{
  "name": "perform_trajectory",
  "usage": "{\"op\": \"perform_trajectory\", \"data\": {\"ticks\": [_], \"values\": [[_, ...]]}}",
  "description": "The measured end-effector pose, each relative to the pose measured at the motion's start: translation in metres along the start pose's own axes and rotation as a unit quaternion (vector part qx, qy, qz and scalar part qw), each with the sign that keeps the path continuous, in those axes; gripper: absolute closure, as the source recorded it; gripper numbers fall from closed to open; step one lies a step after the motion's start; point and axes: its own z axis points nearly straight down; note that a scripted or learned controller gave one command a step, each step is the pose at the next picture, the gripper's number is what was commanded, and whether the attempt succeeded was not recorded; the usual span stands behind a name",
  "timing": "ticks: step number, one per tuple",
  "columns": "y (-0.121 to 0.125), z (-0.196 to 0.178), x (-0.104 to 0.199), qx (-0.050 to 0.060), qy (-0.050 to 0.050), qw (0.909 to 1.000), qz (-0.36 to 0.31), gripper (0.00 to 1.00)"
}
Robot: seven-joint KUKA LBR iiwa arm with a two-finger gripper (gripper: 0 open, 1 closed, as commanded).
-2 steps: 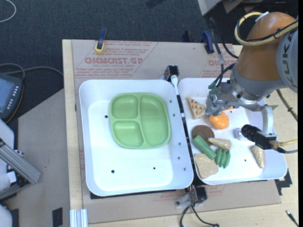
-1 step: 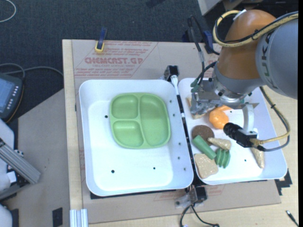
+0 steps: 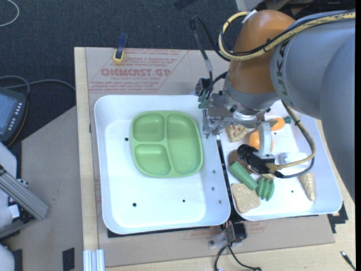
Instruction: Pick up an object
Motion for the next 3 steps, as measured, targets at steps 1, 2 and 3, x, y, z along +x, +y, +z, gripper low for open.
{"op": "perform_trajectory", "data": {"ticks": [1, 2, 3], "values": [[-0.003, 0.002, 0.002, 0.002, -0.001, 1.0000, 0.003, 1.00], [-0.008, 0.005, 0.009, 0.002, -0.001, 1.0000, 0.003, 1.00], [-0.011, -0.014, 0.003, -0.001, -0.001, 1.0000, 0.003, 1.00]]}}
